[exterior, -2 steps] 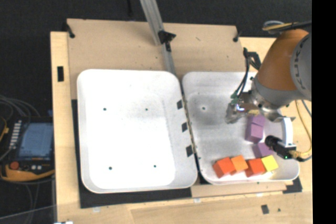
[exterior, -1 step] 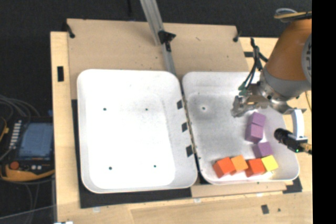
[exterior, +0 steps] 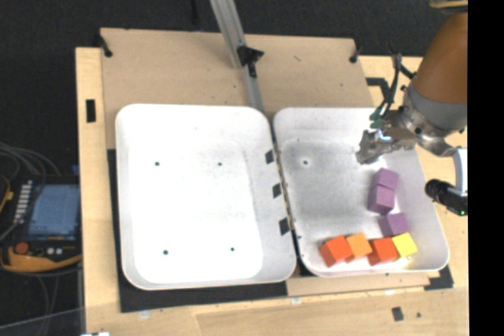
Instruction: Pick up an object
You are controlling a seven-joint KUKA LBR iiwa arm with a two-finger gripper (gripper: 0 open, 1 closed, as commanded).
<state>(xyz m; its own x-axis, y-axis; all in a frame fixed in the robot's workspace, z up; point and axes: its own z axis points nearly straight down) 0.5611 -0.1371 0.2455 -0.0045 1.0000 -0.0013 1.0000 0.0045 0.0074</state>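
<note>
Listing the blocks first, all in the right bin point(exterior: 315, 130). Item one: a purple block point(exterior: 383, 190), lying toward the bin's right edge, about halfway along it. Item two: a second purple block point(exterior: 394, 223), just below the first and nearer the bottom right corner. Item three: a row along the bin's bottom edge, running left to right as orange-red block point(exterior: 337, 250), orange block point(exterior: 359, 245), second orange-red block point(exterior: 384, 250), yellow block point(exterior: 405, 245), each touching or almost touching its neighbour.

Item four: my gripper point(exterior: 370, 149), over the upper right part of the same bin, just above the first purple block and apart from it. Nothing sits between my fingers. Whether they are spread or closed, I cannot tell; they are a grey blur at this angle.

Item five: my arm point(exterior: 441, 83), grey with its orange band, entering over the bin's right edge.

Item six: the left bin point(exterior: 130, 169), white, side by side with the right one on the bench point(exterior: 157, 67).
</note>
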